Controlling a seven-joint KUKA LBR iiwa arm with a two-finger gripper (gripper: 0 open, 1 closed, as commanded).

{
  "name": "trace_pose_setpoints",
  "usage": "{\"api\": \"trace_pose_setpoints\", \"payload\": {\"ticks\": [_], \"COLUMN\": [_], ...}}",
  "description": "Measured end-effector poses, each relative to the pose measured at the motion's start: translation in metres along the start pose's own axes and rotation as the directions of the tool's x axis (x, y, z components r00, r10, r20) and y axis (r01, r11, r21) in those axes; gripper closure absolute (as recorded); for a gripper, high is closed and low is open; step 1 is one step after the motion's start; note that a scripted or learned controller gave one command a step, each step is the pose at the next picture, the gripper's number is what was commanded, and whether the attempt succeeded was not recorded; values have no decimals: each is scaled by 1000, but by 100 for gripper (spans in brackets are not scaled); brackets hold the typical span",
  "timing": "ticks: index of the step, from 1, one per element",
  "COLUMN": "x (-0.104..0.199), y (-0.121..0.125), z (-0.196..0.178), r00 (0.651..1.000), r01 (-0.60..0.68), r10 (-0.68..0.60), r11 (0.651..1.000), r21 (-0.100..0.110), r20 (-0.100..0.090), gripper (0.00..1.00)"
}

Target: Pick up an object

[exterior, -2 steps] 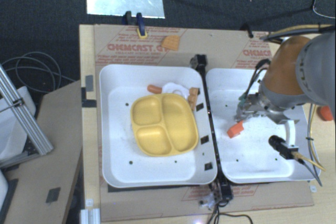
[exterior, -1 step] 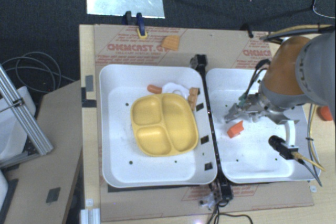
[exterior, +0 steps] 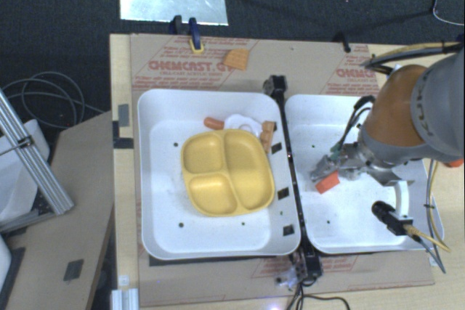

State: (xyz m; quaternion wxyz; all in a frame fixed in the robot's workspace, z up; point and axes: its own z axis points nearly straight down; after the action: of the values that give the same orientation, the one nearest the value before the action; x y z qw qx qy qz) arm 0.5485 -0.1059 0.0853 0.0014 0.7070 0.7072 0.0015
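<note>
A small orange-red block (exterior: 328, 184) lies on the floor of the right bin (exterior: 320, 131), towards its left side. My gripper (exterior: 322, 174) reaches in from the right and sits low, right at the block's upper left edge, touching or nearly touching it. The arm's grey and orange wrist covers the right part of this bin. Whether the block is held cannot be made out from this angle.
The left bin (exterior: 163, 156) holds a yellow divided plate (exterior: 225, 172), with an orange sausage-shaped piece (exterior: 213, 123), a white item (exterior: 242, 123) and a brown piece (exterior: 268, 131) behind it. A tan piece (exterior: 236, 58) lies on the cardboard beyond the bins.
</note>
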Motion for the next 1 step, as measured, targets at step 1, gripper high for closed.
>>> {"api": "trace_pose_setpoints", "payload": {"ticks": [1], "x": [0], "y": [1], "z": [-10], "r00": [1000], "r01": [1], "r10": [-1], "r11": [1000], "r21": [0], "r20": [0], "gripper": [100]}}
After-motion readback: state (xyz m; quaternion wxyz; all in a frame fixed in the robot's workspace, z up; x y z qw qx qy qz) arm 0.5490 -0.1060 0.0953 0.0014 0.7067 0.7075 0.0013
